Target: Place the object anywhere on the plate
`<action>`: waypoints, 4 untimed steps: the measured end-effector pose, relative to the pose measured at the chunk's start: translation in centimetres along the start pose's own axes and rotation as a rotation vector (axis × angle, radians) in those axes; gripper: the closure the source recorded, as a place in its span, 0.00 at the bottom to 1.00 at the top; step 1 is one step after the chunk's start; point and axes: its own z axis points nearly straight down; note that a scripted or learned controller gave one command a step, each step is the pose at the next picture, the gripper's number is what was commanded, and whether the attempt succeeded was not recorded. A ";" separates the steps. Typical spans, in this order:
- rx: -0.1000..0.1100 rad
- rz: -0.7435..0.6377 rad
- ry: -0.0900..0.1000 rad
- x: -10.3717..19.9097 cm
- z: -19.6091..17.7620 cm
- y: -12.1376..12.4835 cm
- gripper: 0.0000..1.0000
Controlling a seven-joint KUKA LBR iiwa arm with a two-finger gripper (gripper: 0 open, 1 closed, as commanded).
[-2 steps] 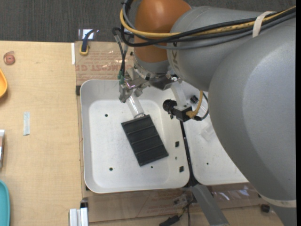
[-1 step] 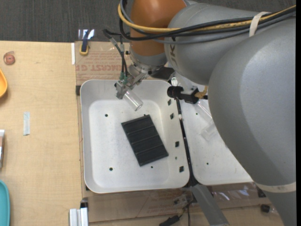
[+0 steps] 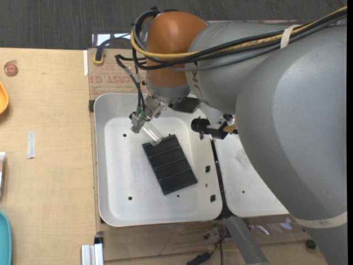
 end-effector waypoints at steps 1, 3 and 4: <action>-0.004 -0.285 -0.003 -1.3 -5.4 2.9 1.00; -0.003 -1.034 -0.001 6.1 6.4 -3.0 1.00; -0.003 -1.034 -0.001 6.1 6.4 -3.0 0.00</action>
